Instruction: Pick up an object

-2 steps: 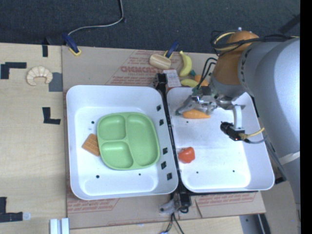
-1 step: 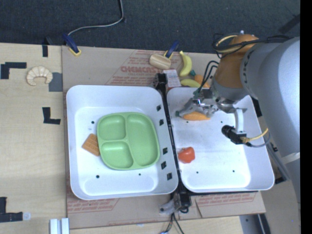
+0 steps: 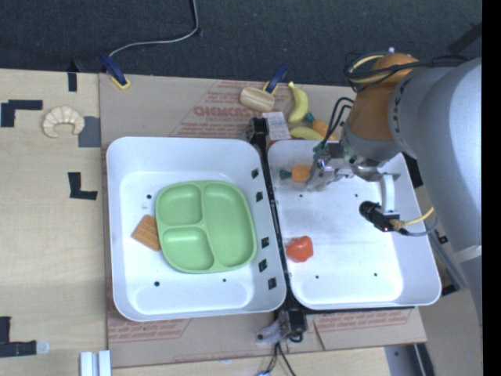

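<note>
My gripper (image 3: 319,172) reaches down into the back left part of the right bin (image 3: 352,284). Just left of its tips lies a small orange piece with a green end (image 3: 298,174), like a toy carrot; whether the tips touch it is unclear. A red-orange toy fruit (image 3: 299,248) rests near the left wall of the right bin, nearer the front. In the left bin (image 3: 133,288) sits a green divided plate (image 3: 207,225), with a tan cracker-like piece (image 3: 146,231) tucked under its left edge.
Behind the bins on the cardboard lie a yellow banana (image 3: 297,103), a tan bread roll (image 3: 256,98) and a small box (image 3: 275,124). A croissant (image 3: 63,121) lies on the bench at far left. A black cable loops behind the bench.
</note>
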Controlling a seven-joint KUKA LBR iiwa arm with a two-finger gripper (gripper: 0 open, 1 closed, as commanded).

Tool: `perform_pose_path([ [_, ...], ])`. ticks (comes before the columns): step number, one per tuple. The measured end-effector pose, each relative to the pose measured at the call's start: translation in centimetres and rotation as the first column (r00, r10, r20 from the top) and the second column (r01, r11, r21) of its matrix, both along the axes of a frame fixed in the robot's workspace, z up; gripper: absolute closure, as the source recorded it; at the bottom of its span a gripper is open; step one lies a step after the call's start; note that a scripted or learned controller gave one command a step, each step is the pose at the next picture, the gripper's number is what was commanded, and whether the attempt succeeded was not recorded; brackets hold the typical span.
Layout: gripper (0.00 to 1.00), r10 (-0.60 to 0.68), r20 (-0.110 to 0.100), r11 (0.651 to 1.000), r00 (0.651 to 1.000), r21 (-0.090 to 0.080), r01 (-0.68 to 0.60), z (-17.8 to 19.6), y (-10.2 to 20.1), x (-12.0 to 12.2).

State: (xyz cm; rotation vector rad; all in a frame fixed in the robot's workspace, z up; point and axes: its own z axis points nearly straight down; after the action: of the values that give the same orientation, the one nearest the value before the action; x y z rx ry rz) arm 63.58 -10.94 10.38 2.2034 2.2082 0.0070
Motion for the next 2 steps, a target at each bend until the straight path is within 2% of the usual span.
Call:
perform_pose_path([
  [1, 1.00, -0.002, -0.015, 1.000, 1.000, 0.009, 0.002, -1.7, -5.7, -3.8],
  [2, 1.00, 0.000, -0.018, 1.000, 1.000, 0.013, 0.000, 10.7, 4.3, -3.4],
])
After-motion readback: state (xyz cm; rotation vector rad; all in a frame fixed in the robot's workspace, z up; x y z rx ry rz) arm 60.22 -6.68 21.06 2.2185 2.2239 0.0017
